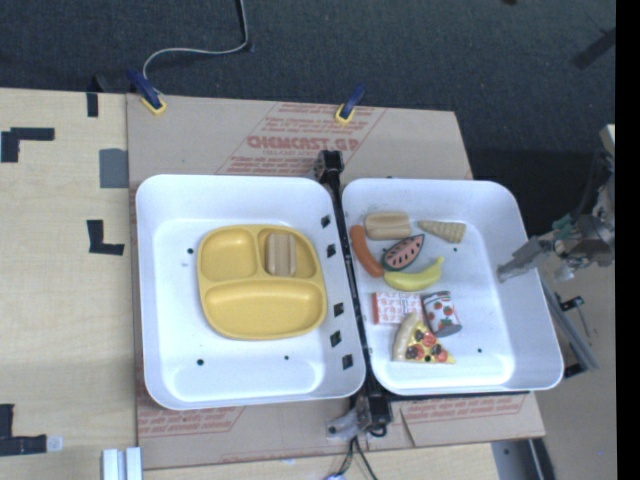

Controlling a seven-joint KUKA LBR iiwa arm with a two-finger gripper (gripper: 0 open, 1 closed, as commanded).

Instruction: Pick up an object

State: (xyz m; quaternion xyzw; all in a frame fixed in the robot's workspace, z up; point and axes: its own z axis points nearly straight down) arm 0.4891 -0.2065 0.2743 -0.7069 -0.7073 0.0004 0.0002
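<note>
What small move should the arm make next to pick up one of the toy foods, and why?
Probably move left, in over the right bin. The hand sits at that bin's right rim, apart from the food, which lies toward the bin's left side; the banana and the wedge are among the nearest pieces.

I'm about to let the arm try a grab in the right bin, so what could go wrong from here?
1. The toy food is packed tight: the banana touches the watermelon slice and the sausage lies right beside them, so the fingers may nudge or catch two things.
2. The pizza slice and the fries packet lie flat, so a pinch may slip off.
3. The gripper sits at the right bin's rim and may clip it on the way in.
</note>
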